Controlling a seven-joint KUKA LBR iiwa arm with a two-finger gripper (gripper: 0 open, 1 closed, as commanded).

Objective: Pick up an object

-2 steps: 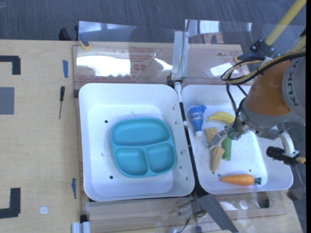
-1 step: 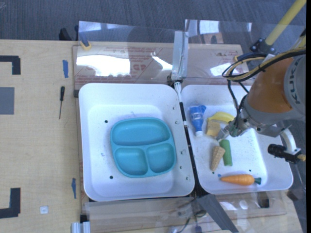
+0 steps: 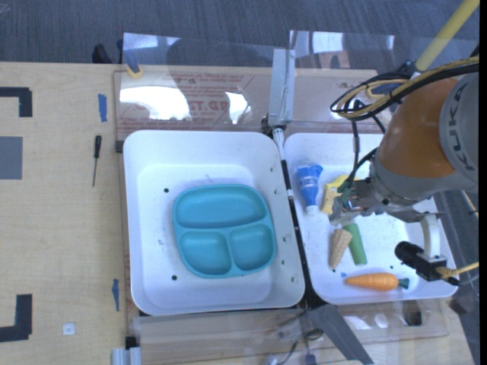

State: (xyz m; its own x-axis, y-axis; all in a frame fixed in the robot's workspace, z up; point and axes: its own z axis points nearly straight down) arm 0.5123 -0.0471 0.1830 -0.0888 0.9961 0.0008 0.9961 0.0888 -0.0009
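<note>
The gripper (image 3: pixel 351 207) hangs low in the right bin (image 3: pixel 380 293), just over the far ends of the green piece (image 3: pixel 356 248) and the tan cone (image 3: pixel 338 247), with a yellow block (image 3: pixel 332 195) just to its left; whether its jaws are apart or together cannot be told, and nothing is seen held. This looks like the reach-and-descend step; next it must settle on one object and close. A blue tube (image 3: pixel 308 185) lies further left, a carrot (image 3: pixel 373 281) nearer. The left bin (image 3: pixel 144 226) holds a teal tray (image 3: pixel 223 229).
</note>
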